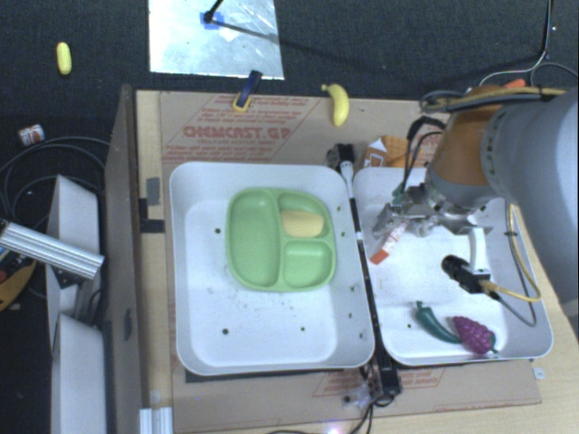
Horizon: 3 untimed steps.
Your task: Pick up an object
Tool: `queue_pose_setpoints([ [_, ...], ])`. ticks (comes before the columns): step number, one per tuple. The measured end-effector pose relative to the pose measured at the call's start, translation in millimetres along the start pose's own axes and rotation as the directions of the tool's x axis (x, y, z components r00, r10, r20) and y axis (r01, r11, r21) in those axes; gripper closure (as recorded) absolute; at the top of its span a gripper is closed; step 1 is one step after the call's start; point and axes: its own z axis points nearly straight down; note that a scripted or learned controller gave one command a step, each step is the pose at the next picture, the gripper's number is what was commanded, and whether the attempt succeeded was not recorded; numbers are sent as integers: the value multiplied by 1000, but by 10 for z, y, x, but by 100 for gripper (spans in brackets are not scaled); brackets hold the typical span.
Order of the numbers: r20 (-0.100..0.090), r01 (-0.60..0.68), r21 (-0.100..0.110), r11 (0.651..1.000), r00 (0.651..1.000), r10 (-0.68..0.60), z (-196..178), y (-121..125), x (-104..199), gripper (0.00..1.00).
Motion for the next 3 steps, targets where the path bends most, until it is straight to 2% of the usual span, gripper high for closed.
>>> queue_pose_setpoints([
  [1,1,3,-6,1000,1000,-3,-56,369,-129,0],
  [2,-1,1,1,1000,1000,-1,3,80,8,0],
  [3,-1,2,-4,1000,1000,-2,-114,102,4,100],
])
